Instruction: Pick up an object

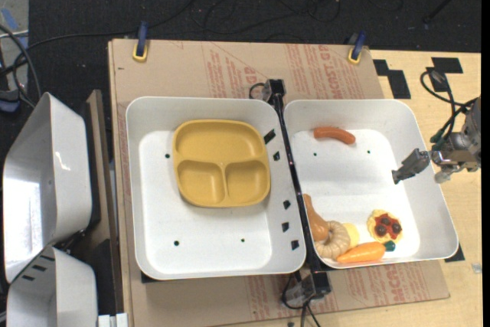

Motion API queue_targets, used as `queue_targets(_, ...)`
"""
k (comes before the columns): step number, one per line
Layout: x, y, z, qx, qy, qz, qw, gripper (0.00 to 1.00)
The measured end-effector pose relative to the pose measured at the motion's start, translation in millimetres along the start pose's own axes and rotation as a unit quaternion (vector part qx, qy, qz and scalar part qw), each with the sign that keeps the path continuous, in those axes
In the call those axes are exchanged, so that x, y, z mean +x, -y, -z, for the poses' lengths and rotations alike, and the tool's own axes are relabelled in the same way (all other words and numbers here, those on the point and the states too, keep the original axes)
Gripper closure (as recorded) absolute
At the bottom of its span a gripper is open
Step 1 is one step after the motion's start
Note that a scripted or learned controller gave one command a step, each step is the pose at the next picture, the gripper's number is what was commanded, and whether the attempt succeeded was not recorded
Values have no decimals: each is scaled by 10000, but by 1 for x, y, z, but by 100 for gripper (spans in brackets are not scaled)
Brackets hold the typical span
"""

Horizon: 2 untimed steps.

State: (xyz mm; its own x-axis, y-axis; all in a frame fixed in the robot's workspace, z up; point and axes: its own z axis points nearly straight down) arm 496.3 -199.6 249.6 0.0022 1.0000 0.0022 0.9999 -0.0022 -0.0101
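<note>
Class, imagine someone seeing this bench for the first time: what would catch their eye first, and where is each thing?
First, the yellow divided plate in the left bin, bright against the white. Next, the toy food in the right bin: a sausage near the back, and a carrot and small pizza among a cluster at the front. Last, the robot's hand at the right bin's right edge.

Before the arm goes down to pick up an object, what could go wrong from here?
1. The gripper sits at the right bin's right rim, so a straight descent may strike that rim.
2. The orange toy carrot, the tan shrimp-shaped toy and the small round toy pizza crowd the near corner; a grasp there may catch two or push one aside.
3. The lone orange-red toy sausage is round and might roll.
</note>
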Motion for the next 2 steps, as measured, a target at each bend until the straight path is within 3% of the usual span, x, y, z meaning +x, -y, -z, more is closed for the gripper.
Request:
queue_targets(1, 0, -2, 5, -46, 12, 14, 10000, 0)
queue_targets(2, 8, -10, -50, -26, 2, 12, 10000, 0)
